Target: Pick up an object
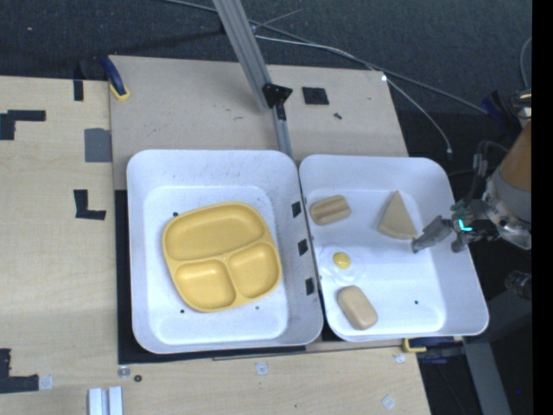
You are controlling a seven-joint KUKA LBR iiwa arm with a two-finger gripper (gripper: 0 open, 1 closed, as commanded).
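- On the bench (199,111), two shallow white bins sit side by side, their inner rims touching.
- Left bin (143,232): holds one yellow divided tray (222,255), three compartments, lying flat near the bin's centre and turned at a slant.
- Right bin (432,309): holds four items, all apart from one another.
- Tan roll-shaped piece (329,209): near the bin's left edge, towards the far left corner.
- Tan wedge (397,217): towards the far right part of the bin floor.
- Small yellow round piece (341,260): near the left edge, about midway along it.
- Tan oblong piece (356,307): near the bin's front edge, left of centre.
- Gripper (429,238): reaches in over the right bin's right edge, its dark tip just beside the wedge's lower right corner; contact cannot be confirmed.
- Gripper state: cannot be determined from this view; no item is seen in it.
- Arm (514,184): at the bench's right edge.
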